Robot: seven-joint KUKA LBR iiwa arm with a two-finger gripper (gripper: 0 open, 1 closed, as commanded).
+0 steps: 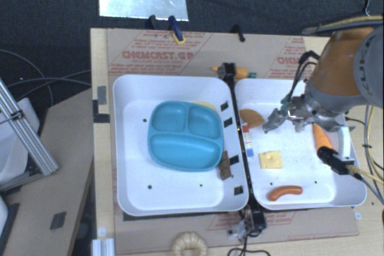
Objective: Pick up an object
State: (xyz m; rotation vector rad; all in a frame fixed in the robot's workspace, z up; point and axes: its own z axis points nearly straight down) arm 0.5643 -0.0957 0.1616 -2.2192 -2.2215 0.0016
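The right bin (345, 189) holds a brown bread-like piece (252, 117), a yellow cheese square (270, 159), a reddish sausage (284, 192) and an orange carrot (323, 138). My gripper (284, 123) hangs over the middle of this bin, just right of the brown piece and left of the carrot. It looks open, with nothing between its fingers. The cheese square lies a little in front of it.
The left bin (129, 147) carries a blue divided plate (185, 134), with a pale yellow item (207, 106) behind it and a small brown piece (225, 166) at its right. A black divider (239, 129) separates the bins. A yellow object (240, 73) sits at its far end.
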